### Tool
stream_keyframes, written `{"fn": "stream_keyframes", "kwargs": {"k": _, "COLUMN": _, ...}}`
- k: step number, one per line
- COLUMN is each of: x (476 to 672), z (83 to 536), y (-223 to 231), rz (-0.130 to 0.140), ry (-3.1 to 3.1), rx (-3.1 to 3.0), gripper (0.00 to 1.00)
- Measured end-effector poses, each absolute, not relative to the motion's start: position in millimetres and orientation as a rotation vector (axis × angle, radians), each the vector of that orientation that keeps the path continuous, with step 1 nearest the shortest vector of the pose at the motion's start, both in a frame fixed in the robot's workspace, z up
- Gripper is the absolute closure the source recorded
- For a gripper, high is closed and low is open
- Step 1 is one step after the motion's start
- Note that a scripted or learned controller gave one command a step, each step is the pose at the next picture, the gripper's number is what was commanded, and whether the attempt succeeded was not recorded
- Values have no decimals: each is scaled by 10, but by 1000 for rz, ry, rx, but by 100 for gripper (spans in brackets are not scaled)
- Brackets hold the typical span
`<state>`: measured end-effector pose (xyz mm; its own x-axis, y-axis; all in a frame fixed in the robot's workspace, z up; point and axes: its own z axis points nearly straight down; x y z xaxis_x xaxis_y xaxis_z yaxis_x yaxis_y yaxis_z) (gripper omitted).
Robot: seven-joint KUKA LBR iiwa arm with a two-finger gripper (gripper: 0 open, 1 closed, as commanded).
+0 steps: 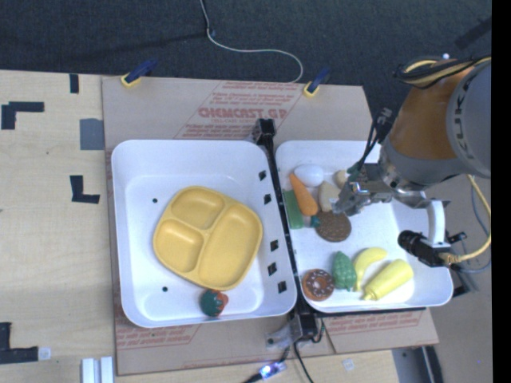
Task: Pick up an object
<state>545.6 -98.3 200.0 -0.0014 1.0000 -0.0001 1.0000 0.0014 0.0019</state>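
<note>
Two white bins (128,174): yellow tray (207,238) left, toy foods (351,270) right; fingers' (345,202) state unclear.

My bench (48,238): pale wood, black tape marks at left. Cardboard sheet (231,110) lies flat on it, clamped at far edge by two clips (140,72). On cardboard, left bin (132,214) and right bin (423,294), side by side, touching.

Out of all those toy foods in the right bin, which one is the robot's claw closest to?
The flat brown round cookie-like piece: it lies just below the gripper. The orange carrot and white egg-shaped piece lie further left; the yellow pieces sit at the bin's near edge.
</note>
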Motion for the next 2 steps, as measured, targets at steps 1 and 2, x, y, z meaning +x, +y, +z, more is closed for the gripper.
{"fn": "stream_keyframes", "kwargs": {"k": 1, "x": 5460, "z": 2255, "y": -976, "rz": 1, "ry": 2223, "rx": 2219, "gripper": 100}}
{"fn": "stream_keyframes", "kwargs": {"k": 2, "x": 5569, "z": 2166, "y": -473, "rz": -1, "ry": 2230, "rx": 2216, "gripper": 100}}
